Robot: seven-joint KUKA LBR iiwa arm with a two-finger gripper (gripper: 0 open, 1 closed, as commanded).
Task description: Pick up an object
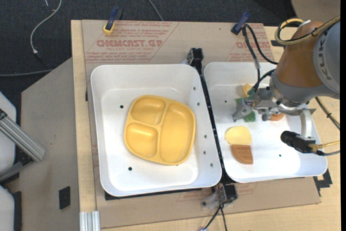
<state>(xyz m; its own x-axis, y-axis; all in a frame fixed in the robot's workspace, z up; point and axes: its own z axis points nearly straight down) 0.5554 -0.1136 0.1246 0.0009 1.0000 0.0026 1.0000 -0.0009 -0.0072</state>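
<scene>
A: Where does the gripper [242,111] sit?

B: Low over the right bin [303,167], in its middle part toward the wall shared with the left bin [100,116]. The arm [303,67] comes in from the right, and its orange band is above the bin's far right corner.

A: Is it open or closed?

B: I cannot tell. The tip is small and seen from above, with grey metal and clutter around it.

A: What lies closest to it?

B: A small green piece [249,114], right at the tip and touching it or just beside it. Whether it is gripped I cannot say. A small yellow piece [247,89] lies just beyond the tip, toward the far wall. An orange piece [275,115] peeks out under the wrist, to the right.

A: And the other objects?

B: A pale yellow disc [238,135] lies nearer the camera, below the tip and apart from it. A brown wedge [243,154] touches the disc's near edge. Both rest flat on the bin floor.

A: The left bin?

B: It holds a yellow divided plate [160,130] with three compartments. It lies flat near the middle, well apart from the gripper.
</scene>
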